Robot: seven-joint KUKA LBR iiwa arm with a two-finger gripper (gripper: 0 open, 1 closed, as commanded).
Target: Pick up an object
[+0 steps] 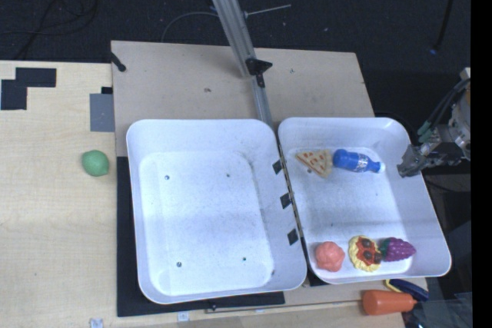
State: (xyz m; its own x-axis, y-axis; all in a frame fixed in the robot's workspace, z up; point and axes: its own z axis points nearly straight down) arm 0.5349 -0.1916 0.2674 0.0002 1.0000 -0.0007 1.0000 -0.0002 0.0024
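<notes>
The right bin [415, 203] holds a blue bottle [356, 161] lying next to a pizza-slice toy [314, 161] near its far side. Along its near edge lie a pink-orange lump [330, 256], a yellow-and-red toy [364, 252] and a purple grape bunch [397, 248]. My gripper [411, 165] hangs at the bin's right rim, to the right of the blue bottle and apart from it. Nothing shows between its fingers.
The left bin [154, 142] sits beside the right one. A green ball [95, 163] rests on the bench at the left. An orange carrot toy [387, 302] lies outside the right bin's front edge. A metal pole [234, 19] slants up behind the bins.
</notes>
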